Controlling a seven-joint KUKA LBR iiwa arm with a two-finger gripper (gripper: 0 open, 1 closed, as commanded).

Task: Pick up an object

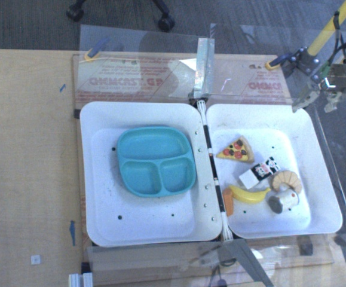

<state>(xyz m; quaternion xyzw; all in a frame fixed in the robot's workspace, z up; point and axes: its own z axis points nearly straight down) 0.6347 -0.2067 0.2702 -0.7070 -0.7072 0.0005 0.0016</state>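
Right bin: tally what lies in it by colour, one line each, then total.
Yellow: 2, pizza slice and banana
Orange: 1, carrot
Tan: 1, croissant
Black and white: 1, small toy
White: 1, card
Grey: 1, cup
Total: 7

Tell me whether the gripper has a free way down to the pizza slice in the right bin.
Probably yes. The pizza slice lies flat by itself in the right bin, apart from the banana and the croissant, with nothing over it. The gripper sits beyond the bin's far right corner.
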